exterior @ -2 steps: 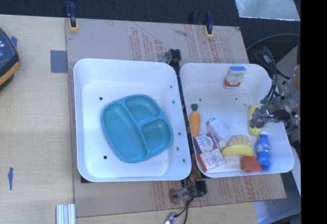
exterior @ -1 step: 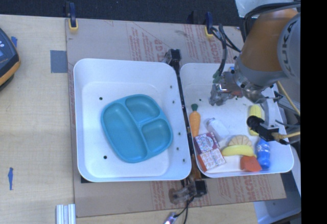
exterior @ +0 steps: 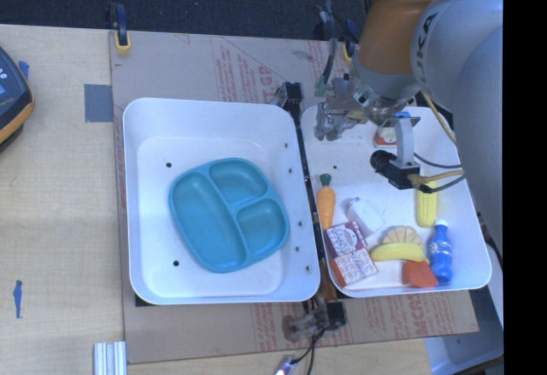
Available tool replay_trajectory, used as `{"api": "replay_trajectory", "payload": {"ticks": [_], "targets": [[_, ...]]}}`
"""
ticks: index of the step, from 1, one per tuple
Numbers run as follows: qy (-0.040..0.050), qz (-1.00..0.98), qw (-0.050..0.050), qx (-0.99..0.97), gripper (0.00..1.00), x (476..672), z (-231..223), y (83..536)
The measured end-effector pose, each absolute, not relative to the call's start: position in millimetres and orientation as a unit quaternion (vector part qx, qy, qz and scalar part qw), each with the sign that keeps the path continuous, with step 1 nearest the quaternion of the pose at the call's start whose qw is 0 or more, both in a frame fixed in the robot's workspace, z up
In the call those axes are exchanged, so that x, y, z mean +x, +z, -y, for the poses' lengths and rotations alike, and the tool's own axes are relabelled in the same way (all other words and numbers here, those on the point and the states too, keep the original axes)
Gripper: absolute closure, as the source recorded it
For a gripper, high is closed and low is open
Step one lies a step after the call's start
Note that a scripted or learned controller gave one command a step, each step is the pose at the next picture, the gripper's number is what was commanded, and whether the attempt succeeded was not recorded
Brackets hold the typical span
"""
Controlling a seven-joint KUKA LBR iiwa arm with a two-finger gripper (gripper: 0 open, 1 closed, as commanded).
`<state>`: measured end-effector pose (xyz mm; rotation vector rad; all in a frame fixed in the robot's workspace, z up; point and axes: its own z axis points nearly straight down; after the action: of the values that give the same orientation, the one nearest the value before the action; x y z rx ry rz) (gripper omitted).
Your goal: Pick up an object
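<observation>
My gripper (exterior: 332, 127) hangs over the far left corner of the right bin (exterior: 473, 279), open, with nothing between its fingers. Just nearer than it, by the bin's left wall, lies an orange carrot (exterior: 325, 198). Further toward the near side are a white bottle (exterior: 366, 215), two red-and-white packets (exterior: 349, 251), a banana (exterior: 398, 252), a corn cob (exterior: 426, 204), a blue bottle (exterior: 440, 251) and a red block (exterior: 419, 275). The arm hides part of the bin's far right.
The left bin (exterior: 137, 194) holds a blue divided plate (exterior: 229, 213). A black part (exterior: 391, 168) with cables sticks out below the wrist over the right bin. A yellow-edged device (exterior: 10, 100) sits at the bench's far left.
</observation>
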<state>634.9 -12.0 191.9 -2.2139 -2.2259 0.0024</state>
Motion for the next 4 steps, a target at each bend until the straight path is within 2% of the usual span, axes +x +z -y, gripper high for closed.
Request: {"api": "replay_trajectory", "payload": {"ticks": [1, 2, 3, 4], "targets": [[0.0005, 0.710, 0.001, -0.705, 0.00, 656.3, -66, 201], [0.0022, 0.710, 0.001, -0.704, 0.00, 655.9, -97, 132], [0.0011, 0.710, 0.000, -0.704, 0.00, 656.2, -154, 115], [0.0004, 0.711, 0.001, -0.704, 0.00, 638.7, -199, 201]]}}
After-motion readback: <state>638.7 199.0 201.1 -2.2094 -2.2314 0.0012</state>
